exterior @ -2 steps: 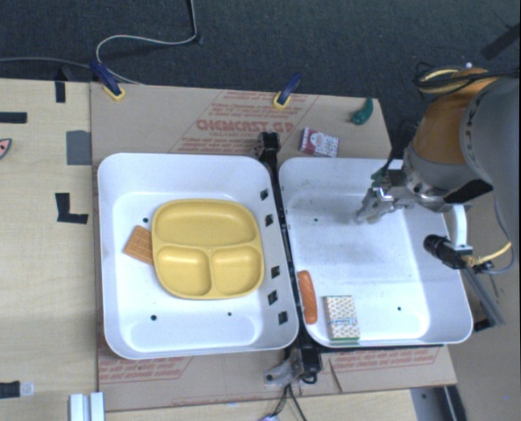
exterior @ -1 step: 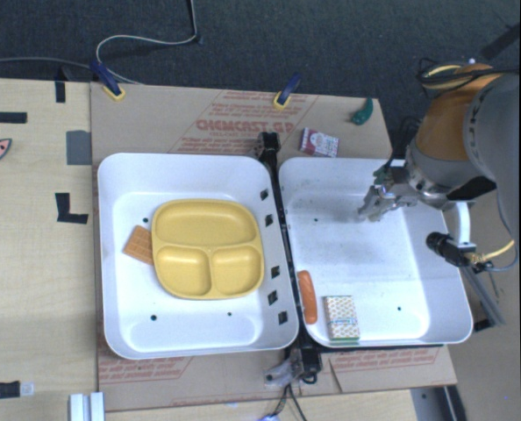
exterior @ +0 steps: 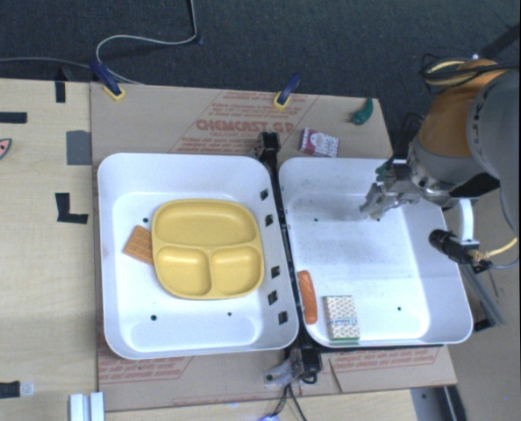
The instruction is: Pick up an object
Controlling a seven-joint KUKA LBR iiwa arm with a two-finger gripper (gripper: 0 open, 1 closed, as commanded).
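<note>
The metal two-finger gripper (exterior: pixel 376 205) hangs at two o'clock over the shallow white right bin (exterior: pixel 436 318); its fingers look parted, gripping nothing. A small green-and-white box (exterior: pixel 340 317) lies at six o'clock.

We saw that the yellow divided plate (exterior: pixel 210 246) hid most of the brown flat piece (exterior: pixel 139 245). The arm (exterior: pixel 471 130) was cut off at the right edge. The print on the small box (exterior: pixel 340 317) was too small for us to read.

The scene is evenly and brightly lit from above. Mild glare is seen on the white bins (exterior: pixel 190 340); shadows are soft. Fine detail is slightly blurred throughout.
</note>
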